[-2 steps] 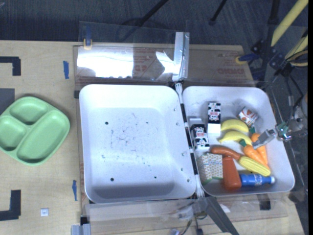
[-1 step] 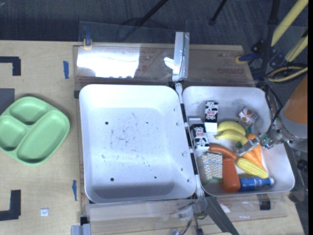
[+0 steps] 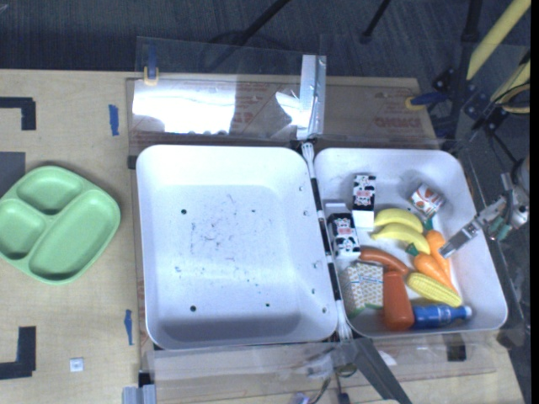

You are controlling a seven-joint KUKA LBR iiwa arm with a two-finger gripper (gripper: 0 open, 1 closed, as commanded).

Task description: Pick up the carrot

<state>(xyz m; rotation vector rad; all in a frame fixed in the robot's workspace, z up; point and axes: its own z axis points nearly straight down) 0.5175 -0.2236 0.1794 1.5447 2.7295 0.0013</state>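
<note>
Carrot (image 3: pixel 434 257) is seen in the right bin (image 3: pixel 484 194), near that bin's right wall and toward its front half, lying among other toy foods. It is touched by the bananas (image 3: pixel 399 227) on its left and by a corn cob (image 3: pixel 434 289) just in front of it. A red sausage (image 3: pixel 383 259) lies left of the carrot, with an orange bottle (image 3: pixel 397 301) and a blue marker (image 3: pixel 440 314) along the front wall. Two small cow-print cartons (image 3: pixel 363 190) (image 3: pixel 343 234) are placed toward the bin's left side, and a small can (image 3: pixel 426 199) is set near the back right. A patterned packet (image 3: pixel 364 285) rests in the front left corner.

The gripper (image 3: pixel 455 241) is reached in over the right wall, its tip just beside the carrot's upper end. Whether its jaws are apart or together cannot be told, and nothing is seen clamped between them.

The left bin (image 3: pixel 160 175) is set beside the right one, touching along the middle. A green divided plate (image 3: pixel 57 223) is placed on the bench (image 3: pixel 59 99) near its left edge, well apart from the bins.
</note>
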